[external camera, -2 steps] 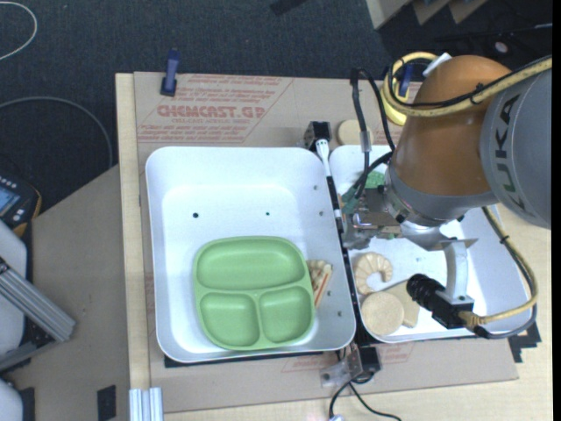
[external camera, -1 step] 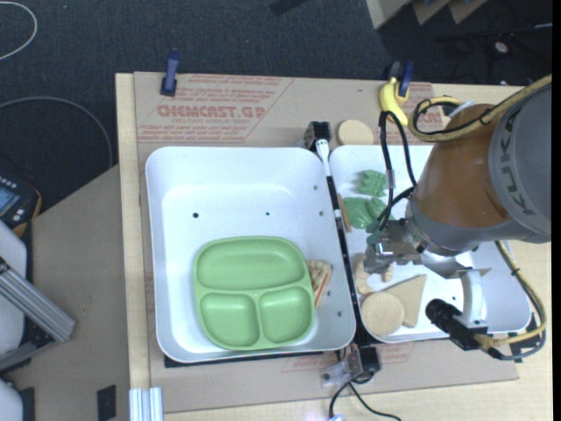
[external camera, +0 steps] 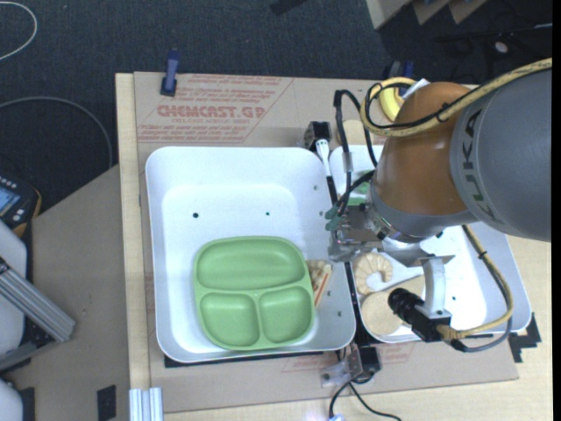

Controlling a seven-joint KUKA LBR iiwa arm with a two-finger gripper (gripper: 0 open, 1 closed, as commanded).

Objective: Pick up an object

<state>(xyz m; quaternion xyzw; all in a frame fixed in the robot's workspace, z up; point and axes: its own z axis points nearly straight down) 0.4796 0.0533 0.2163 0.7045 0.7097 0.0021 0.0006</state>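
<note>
In the left bin [external camera: 166, 235], near its front: one green three-section plate [external camera: 254, 292], lying flat. Just beside its right edge, a small tan item [external camera: 319, 279], unidentifiable. End effector [external camera: 344, 235] above the divide between bins; finger state cannot be told. Right bin [external camera: 491, 296]: pale round piece [external camera: 379, 316].

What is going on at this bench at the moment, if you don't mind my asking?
A grey KUKA arm reaches in from the right, set to pick up an object. Its wrist hangs over the seam between the two white bins. The left bin holds a green divided tray with a small tan item beside it. The right bin holds a pale round item, partly covered by the arm. Nothing is visibly held.
</note>
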